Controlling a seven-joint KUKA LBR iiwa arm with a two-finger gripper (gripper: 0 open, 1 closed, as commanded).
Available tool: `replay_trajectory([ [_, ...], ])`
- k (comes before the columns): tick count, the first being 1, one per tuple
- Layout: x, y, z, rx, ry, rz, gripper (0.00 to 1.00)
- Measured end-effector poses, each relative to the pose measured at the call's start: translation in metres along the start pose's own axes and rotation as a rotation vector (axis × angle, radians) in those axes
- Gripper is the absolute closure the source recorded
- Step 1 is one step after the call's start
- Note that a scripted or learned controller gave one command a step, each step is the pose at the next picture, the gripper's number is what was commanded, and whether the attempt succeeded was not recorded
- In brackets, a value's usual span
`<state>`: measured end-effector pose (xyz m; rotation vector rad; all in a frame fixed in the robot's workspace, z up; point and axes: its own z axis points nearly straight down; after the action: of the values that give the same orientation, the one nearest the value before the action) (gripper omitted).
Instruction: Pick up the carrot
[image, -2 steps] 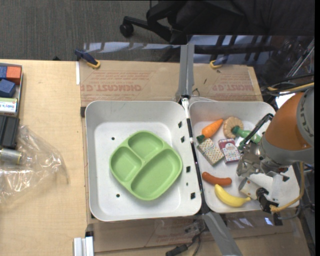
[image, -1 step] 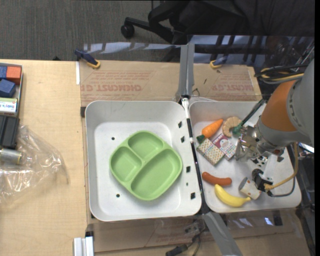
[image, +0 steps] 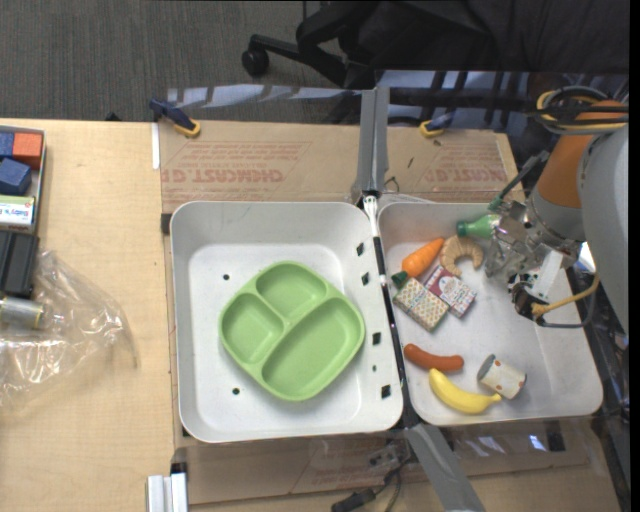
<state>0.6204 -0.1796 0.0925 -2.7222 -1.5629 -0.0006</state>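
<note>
While the carrot lies untouched, these are the things to weigh, largest first.

Arm (image: 590, 190): it reaches in at the right of the frame, grey with an orange band, over the upper right of the right bin.

Left bin (image: 200, 300): centre of the frame, holding a green divided plate (image: 292, 330); no part in this step.

Right bin (image: 570, 370): right of centre, crowded; the approach should come from above, not sweep sideways.

Gripper (image: 520, 262): low over the bin's upper right, well apart from the carrot; cables and housing hide its working end, so I cannot tell whether it is spread or pressed together. It holds nothing that I can see.

Banana (image: 462, 392): lower part of the bin, clear of the work.

Sausage (image: 434, 356): above the banana, also clear.

Carrot (image: 423, 256): upper left of the right bin, close to the dividing wall, lying aslant with its green end lower left.

Croissant (image: 462, 252): just right of the carrot's upper end, possibly touching.

Advice: close across the carrot's narrow width near mid-length, away from the croissant and the wall.
</note>
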Motion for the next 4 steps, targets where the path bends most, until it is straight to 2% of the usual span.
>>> replay_trajectory([
  [1, 0.010, 0.034, -0.001, 0.017, 0.017, -0.048, 1.00],
  [2, 0.011, 0.040, 0.001, 0.037, 0.017, -0.001, 1.00],
  [3, 0.014, 0.037, 0.001, 0.016, 0.013, 0.140, 1.00],
  [4, 0.003, 0.018, -0.004, 0.003, 0.017, 0.292, 1.00],
])
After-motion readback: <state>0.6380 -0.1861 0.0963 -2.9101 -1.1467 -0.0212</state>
